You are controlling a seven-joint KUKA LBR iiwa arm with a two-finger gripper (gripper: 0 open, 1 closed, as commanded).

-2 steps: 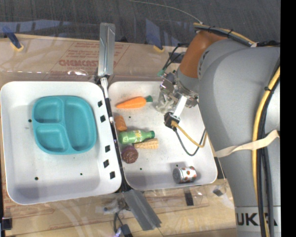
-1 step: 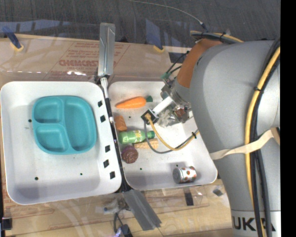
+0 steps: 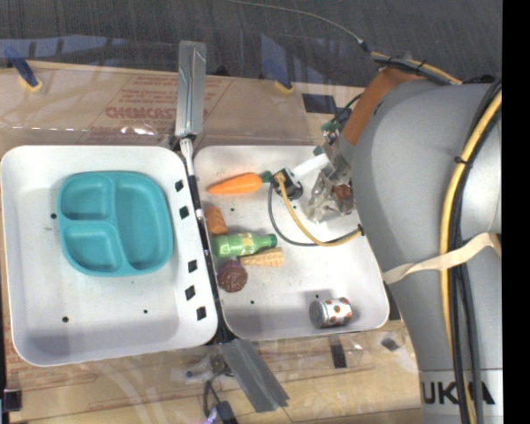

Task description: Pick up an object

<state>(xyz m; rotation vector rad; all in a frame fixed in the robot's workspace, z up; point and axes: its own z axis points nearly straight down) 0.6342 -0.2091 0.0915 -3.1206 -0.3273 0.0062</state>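
Observation:
The right bin (image 3: 353, 263) holds several small items. An orange carrot (image 3: 237, 184) lies near its top left. Below it, along the divider, sit a brown piece (image 3: 215, 219), a green bottle (image 3: 245, 244) on its side, a yellow ridged piece (image 3: 261, 260) and a dark round item (image 3: 232, 277). A small spotted can (image 3: 331, 311) lies near the front right. My gripper (image 3: 323, 198) hangs low over the bin's upper right part, right of the carrot and apart from it. Nothing shows in its grip.
The left bin (image 3: 26, 325) carries a teal divided plate (image 3: 115, 221). A yellow and black cable (image 3: 287, 219) loops from the gripper into the right bin. The grey arm (image 3: 424, 201) covers the right bin's right side. A metal divider (image 3: 194, 228) separates the bins.

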